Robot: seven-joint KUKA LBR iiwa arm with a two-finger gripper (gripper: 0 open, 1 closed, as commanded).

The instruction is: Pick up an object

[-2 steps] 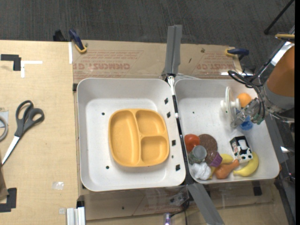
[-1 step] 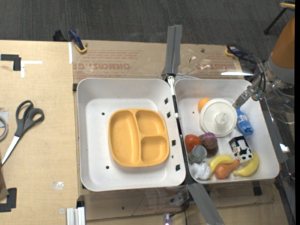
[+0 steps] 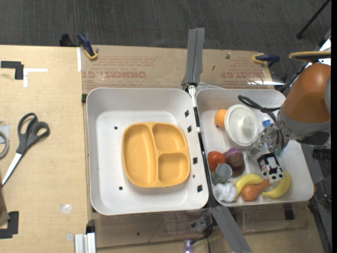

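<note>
You've got the gripper (image 3: pixel 267 139) low at right of frame in the right bin (image 3: pixel 299 194), beside the white cup (image 3: pixel 241 124); can't tell its state, so pick prob. not done yet.

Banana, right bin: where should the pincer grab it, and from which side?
Grip the banana mid-curve, fingers across its narrow width, coming straight down. It lies flat near the bin's front wall, with the orange drumstick-shaped toy close on its left.
</note>
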